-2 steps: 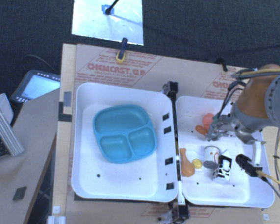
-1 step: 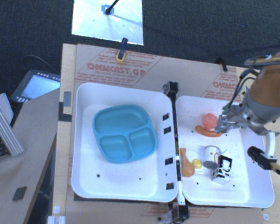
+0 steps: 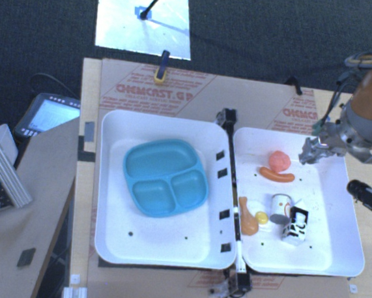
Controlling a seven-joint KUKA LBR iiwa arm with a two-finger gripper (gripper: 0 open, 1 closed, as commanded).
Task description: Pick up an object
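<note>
Gripper [image 3: 311,152] hovers over the right bin [image 3: 332,257], just right of the round pink ball [image 3: 279,160] and slim orange sausage [image 3: 276,176]; whether it is clenched or released, I cannot tell. Left bin [image 3: 105,235] holds a smooth blue compartment tray [image 3: 166,176].

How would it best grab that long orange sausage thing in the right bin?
Probably from above, across the middle of the sausage: it lies flat and is thin there. The ball sits close behind it, so one finger needs to slip between them.
</note>
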